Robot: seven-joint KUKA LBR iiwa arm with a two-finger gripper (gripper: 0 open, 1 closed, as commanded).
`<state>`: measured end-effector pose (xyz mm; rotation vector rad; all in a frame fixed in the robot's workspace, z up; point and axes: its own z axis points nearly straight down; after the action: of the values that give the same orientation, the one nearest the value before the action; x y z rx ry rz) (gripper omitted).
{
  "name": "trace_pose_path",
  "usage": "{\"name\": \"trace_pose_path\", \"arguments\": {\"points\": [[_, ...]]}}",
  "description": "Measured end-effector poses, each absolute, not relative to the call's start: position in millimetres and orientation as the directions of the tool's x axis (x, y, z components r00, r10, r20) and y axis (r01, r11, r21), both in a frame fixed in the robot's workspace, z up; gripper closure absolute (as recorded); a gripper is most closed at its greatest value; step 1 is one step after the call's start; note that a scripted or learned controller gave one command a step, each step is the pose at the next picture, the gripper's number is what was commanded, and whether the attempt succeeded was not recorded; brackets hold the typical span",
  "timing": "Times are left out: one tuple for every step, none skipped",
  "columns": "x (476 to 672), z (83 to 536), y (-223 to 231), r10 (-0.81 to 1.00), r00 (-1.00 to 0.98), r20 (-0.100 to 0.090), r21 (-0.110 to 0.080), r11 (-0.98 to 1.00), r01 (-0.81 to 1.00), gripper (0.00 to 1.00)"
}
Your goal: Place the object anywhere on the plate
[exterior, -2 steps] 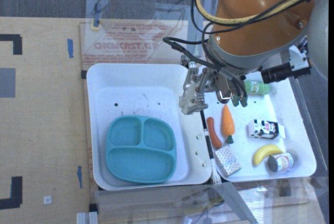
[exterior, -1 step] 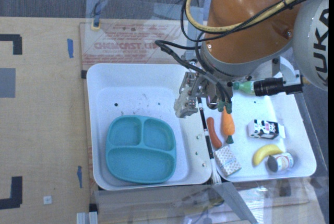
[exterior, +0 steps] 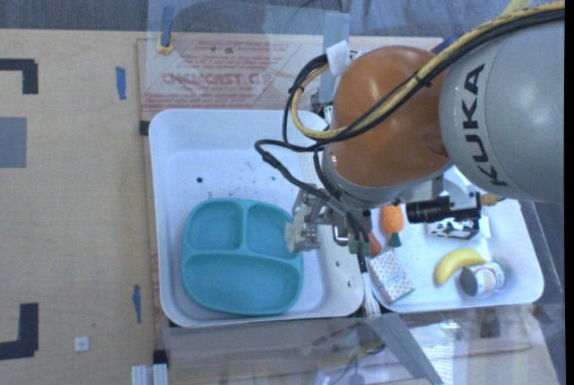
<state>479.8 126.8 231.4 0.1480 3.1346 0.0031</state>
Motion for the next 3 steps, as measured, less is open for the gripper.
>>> {"name": "trace_pose_path", "arguments": {"points": [[484.7, 114.4, 143.7, 0.358, -0.934, -0.014, 0.014, 0.934, 0.357, 1.0], [485.4, 185.1, 41.3, 0.149, -0.989, -0.005, 0.002, 0.989, 0.149, 1.0], [498.4, 276.3, 34.5, 0.185, -0.983, -0.005, 0.002, 0.983, 0.185, 1.0]]}}
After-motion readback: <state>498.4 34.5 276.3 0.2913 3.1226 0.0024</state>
